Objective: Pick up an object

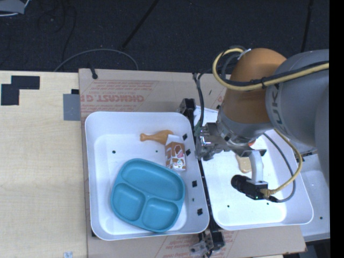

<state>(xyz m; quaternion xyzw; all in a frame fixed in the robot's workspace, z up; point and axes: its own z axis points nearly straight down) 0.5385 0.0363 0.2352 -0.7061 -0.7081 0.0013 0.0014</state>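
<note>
Drumstick [157,137] is lying in the left bin [99,144], a little way out to the view's left of the gripper [208,145] and slightly farther back than it.

Honestly, the gripper itself is being a pain to read. The big grey arm [301,101] and its orange band [252,82] are covering most of it from above. I'm just seeing some metal bits poking out over the wall between the two bins, so I can't tell whether it's released or clenched. The arm is also getting cut off at the view's right edge.

Just past the gripper on the arm's side, a pale tan piece [244,164] is peeking out in the right bin [290,214]. Robot hardware is partly hiding it, and I can't make out what it is.

As for the bins, the left one is holding three things. Besides the drumstick, a small brown-and-white carton [176,157] is sitting just beside the gripper, close to the dividing wall and right under the drumstick's thick end in the view. A blue divided plate [148,195] is lying flat, nearer the front than the gripper and out to its left in the view. Its rim is touching or almost touching the carton. The right bin, under the arm, is holding that tan piece.
</note>
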